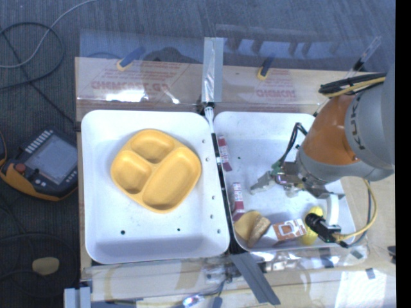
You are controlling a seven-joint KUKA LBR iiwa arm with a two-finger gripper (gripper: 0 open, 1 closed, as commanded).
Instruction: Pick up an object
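The counter point(58, 18) carries two white bins side by side, the left bin point(103, 236) and the right bin point(257, 127), touching along their shared wall. The arm point(350, 133), grey with its orange band, reaches in from the right and hangs over the right bin. In the left bin lies one yellow tray point(156, 170) with three compartments, roughly in the middle and well apart from everything else. The gripper point(264, 182) points left over the middle of the right bin; how wide it stands cannot be told from this slant, and nothing shows in its grasp. The likely objects to pick sit along the near wall of the right bin: one bread roll point(251, 226) at the near left corner, one small orange carton point(288, 230) just right of it, and one yellow ball point(313, 224) further right, partly behind a black fitting on the arm. Two thin dark-red sachets point(237, 197) lie against the bin's left wall, one farther and one nearer. Off the counter to the left rests one teach pendant point(42, 165) on the floor. As for progress, the pick looks not yet made: every object rests on a bin floor, so choosing one, closing on it and lifting are all left to do.
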